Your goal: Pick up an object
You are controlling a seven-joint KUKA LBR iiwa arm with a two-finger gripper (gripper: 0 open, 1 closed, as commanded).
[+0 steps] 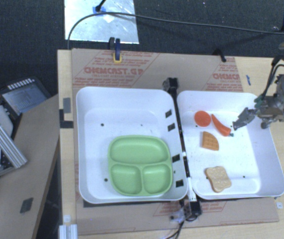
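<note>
Nearest the camera, in the right bin [269, 183], a pale slice of toy bread [217, 178] lies close to the near wall. In the left bin [89, 113], a green divided plate [140, 164] with three compartments sits toward the near right corner, close to the wall between the two bins.

Farther back in the right bin, an orange waffle-like wedge [210, 141] lies just beyond the bread, apart from it. Beyond that, a round orange-red piece [202, 118] sits beside a slim red-orange carrot-shaped piece [221, 125], the two close together or just touching. The gripper [242, 119] reaches in from the right at about the same depth, its tip just right of the carrot-shaped piece and seemingly above the bin floor; nothing shows between its fingers, and whether they are spread or closed cannot be told at this angle.

Both bins rest on a brown printed cardboard sheet [132, 66] on the bench [37, 133]. At the far edge of the sheet stands a yellow clamp [116, 51].
</note>
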